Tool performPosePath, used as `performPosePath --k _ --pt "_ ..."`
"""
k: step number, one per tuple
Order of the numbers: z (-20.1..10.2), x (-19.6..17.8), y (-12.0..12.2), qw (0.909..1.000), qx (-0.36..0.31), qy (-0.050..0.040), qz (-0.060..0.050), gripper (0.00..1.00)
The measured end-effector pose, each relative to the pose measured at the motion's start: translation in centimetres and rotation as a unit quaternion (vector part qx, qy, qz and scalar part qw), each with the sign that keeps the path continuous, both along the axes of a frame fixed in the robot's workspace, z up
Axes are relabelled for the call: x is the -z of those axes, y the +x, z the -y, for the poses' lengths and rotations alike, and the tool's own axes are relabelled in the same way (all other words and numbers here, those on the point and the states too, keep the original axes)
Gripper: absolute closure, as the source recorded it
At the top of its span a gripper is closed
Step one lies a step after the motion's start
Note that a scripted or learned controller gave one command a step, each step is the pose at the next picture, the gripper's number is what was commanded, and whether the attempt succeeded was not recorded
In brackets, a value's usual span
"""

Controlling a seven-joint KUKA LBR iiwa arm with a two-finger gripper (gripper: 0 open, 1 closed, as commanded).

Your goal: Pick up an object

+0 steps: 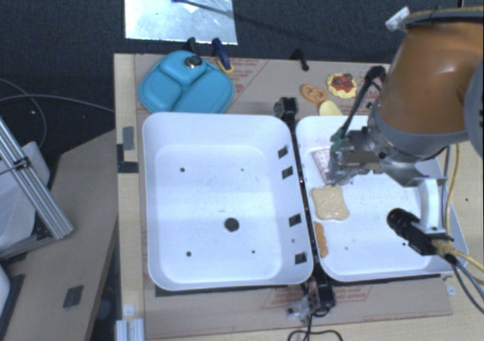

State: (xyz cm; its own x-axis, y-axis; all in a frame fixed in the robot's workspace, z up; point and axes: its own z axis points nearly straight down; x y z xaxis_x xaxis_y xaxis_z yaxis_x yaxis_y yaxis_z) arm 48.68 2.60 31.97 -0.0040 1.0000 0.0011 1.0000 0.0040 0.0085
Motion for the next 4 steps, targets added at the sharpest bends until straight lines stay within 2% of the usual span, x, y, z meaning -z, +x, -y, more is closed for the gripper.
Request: performPosePath --k 1,2,3,4 --pt "-5.5 -3.6 0.0 1.0000 -0.003 0.0007 -0.001 1.00" --pt "-0.6 -9.2 0.0 1.0000 0.004 -0.0005 0.000 1.00" --pt "-4.6 -10.9 0.0 1.0000 -0.001 0.0000 -0.002 1.00" --pt "-4.4 -11.9 0.1 1.0000 -0.002 -0.0001 -0.001 1.00"
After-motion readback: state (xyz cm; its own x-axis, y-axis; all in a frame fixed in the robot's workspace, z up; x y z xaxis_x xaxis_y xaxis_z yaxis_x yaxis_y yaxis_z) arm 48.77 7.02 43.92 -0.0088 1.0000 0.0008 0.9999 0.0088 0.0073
